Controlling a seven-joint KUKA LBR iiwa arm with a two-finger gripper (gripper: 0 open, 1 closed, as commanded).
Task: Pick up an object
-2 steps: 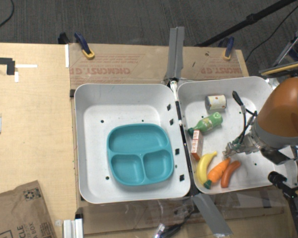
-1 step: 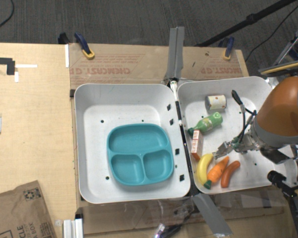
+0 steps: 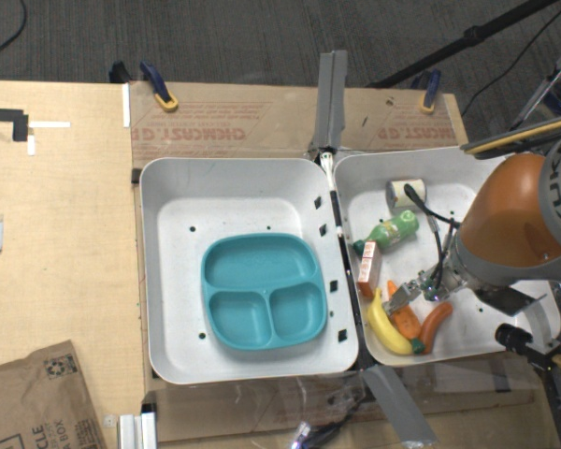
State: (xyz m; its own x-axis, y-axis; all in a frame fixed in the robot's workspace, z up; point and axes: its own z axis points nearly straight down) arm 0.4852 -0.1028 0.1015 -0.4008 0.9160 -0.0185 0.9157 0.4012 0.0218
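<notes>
**Arm low over the right bin, beside the banana**

The banana (image 3: 385, 325) lies near the front of the right bin (image 3: 467, 171). The gripper (image 3: 409, 294) sits just behind and right of it, close above an orange carrot-like piece (image 3: 407, 322). A reddish sausage (image 3: 435, 325) lies right of the banana. Behind it stand a small orange-and-white box (image 3: 366, 267) and, farther back, a green bottle (image 3: 394, 230) and a white block (image 3: 404, 193). Left of the banana, past the bin wall, the left bin (image 3: 168, 251) holds a teal divided plate (image 3: 264, 290).
</notes>
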